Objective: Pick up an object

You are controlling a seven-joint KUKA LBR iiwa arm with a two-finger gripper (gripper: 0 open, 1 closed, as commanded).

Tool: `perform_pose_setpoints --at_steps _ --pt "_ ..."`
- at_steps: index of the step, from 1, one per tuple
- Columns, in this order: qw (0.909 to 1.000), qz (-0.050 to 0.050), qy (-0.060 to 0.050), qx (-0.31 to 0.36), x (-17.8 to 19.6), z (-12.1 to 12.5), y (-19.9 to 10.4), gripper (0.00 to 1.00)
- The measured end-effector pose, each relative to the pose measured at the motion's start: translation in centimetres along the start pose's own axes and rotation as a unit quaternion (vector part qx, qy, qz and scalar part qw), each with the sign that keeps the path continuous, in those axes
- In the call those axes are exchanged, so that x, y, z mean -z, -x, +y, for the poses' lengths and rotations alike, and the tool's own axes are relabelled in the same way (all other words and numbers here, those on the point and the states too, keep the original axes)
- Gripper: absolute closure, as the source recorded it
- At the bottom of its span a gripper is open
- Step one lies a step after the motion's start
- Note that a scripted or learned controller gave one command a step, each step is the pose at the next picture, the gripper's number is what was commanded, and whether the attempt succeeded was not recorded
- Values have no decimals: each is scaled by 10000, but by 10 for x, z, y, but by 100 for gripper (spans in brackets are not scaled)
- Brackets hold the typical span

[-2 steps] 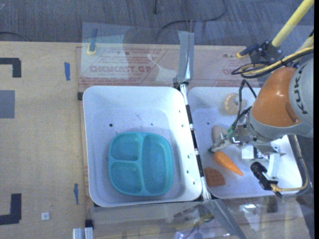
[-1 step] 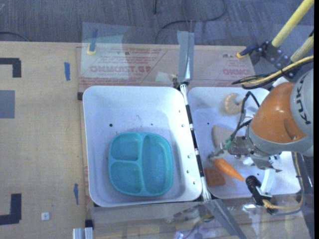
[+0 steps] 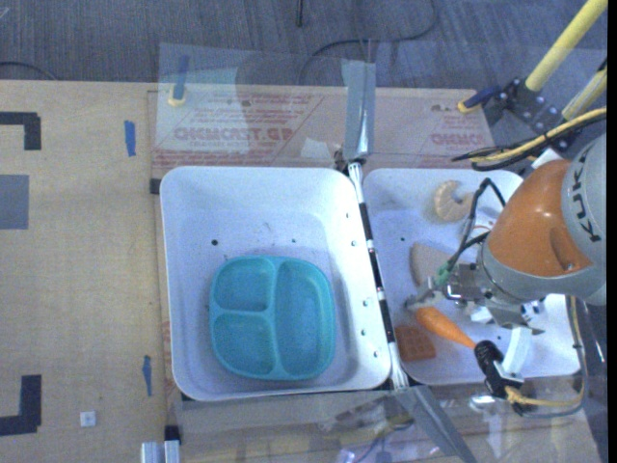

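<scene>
My gripper (image 3: 455, 292) hangs low over the right bin (image 3: 390, 215), under the arm's orange band. An orange carrot (image 3: 445, 326) lies slantwise just below and in front of it, very close to the gripper or touching it; I cannot see anything held. A beige wedge-shaped piece (image 3: 424, 260) lies just left of the gripper. A flat brown square (image 3: 415, 343) rests by the bin's near left corner. A tan, curled pastry-like piece (image 3: 448, 201) sits at the bin's far side. The arm hides the right half of this bin.
The left bin (image 3: 193, 210) holds a teal divided plate (image 3: 274, 316) in its near half. A divider wall (image 3: 371, 258) separates the two bins. Yellow cables (image 3: 569, 37) run at the upper right.
</scene>
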State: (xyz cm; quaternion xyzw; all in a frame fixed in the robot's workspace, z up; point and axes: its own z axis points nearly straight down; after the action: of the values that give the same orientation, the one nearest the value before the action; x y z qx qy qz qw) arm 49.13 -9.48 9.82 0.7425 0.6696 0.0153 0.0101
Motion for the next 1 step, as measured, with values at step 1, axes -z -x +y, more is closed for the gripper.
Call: perform_pose_setpoints --at_steps 1 --pt "10000 -12 10 -31 10 1 3 100"
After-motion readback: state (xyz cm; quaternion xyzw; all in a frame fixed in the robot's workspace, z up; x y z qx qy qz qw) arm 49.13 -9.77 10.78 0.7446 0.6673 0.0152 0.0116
